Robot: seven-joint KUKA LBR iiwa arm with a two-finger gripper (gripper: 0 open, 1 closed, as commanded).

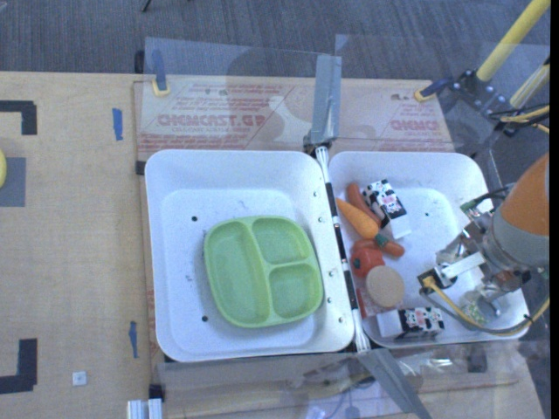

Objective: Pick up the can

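The can (384, 287) stands upright in the right bin (437, 168), near the bin's front left, showing a round tan top. It touches a red vegetable (366, 256) on its far left side. My gripper (470, 288) hangs low over the front right part of the same bin, about a hand's width to the right of the can and apart from it. Nothing shows in its grasp. The grey arm with its orange band (534, 208) comes in from the right edge.
Two orange carrots (360, 219) and a black-and-white carton (384, 202) lie along the right bin's left side. A second small carton (420, 320) sits at its front edge, between can and gripper. The left bin (175, 190) bears a green divided plate (263, 270).
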